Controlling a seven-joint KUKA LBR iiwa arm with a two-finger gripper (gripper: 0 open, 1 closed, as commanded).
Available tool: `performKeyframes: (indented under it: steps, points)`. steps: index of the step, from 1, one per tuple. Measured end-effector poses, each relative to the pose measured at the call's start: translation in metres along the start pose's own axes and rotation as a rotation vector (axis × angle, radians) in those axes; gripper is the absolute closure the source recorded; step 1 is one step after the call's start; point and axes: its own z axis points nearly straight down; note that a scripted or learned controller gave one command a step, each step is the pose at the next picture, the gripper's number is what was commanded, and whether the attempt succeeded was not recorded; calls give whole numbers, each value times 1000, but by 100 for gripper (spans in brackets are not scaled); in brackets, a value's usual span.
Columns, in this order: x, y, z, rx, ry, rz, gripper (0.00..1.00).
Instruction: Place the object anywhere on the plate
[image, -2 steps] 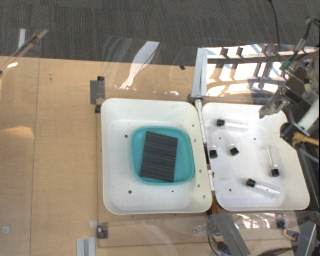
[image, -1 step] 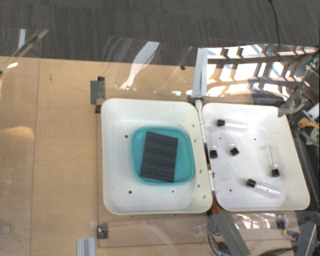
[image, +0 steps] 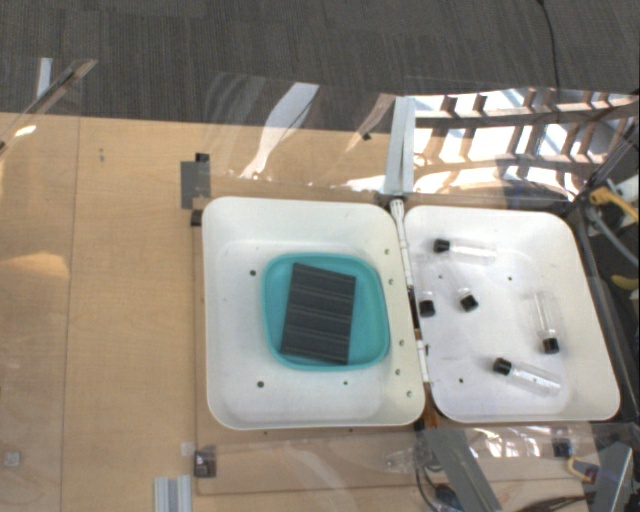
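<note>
A teal square plate lies in the middle of the left white bin. A dark grey ribbed rectangular block rests flat on the plate, slightly tilted. In the right white bin lie several clear tubes with black caps, one at the back, one at the right and one at the front. Two small black caps sit near that bin's left side.
A metal divider post stands behind the seam between the bins. Clear plastic sheeting covers the wooden bench. Metal framing and cables crowd the back right corner.
</note>
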Motion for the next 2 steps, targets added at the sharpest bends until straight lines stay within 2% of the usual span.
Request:
performKeyframes:
  steps: [1, 2]
  points:
    - [-6, 18, 0, 0, 0, 107, 0]
    - [-27, 83, 0, -2, -2, 111, 0]
